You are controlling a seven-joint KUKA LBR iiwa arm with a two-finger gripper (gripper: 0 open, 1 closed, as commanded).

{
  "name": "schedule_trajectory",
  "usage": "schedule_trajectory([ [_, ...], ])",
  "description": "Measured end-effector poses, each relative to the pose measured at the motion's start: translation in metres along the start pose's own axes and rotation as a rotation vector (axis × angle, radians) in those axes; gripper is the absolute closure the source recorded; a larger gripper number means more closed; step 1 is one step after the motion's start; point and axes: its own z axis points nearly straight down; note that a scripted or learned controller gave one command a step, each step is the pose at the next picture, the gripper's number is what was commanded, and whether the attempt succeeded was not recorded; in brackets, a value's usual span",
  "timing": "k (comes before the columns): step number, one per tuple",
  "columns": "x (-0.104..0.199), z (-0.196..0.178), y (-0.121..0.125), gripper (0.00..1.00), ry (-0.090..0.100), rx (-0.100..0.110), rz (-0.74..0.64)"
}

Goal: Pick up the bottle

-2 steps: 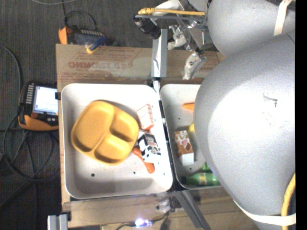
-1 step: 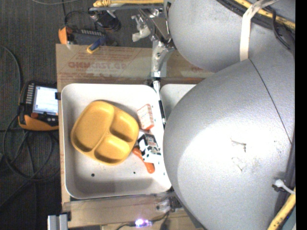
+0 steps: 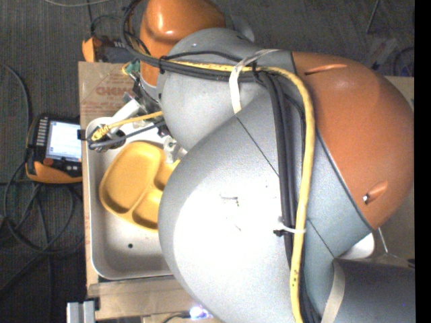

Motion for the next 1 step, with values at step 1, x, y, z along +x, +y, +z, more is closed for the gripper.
schedule_trajectory([
  [1,0.0002,0.0019,0.0575,0.00,0.000,0.001,0.135],
])
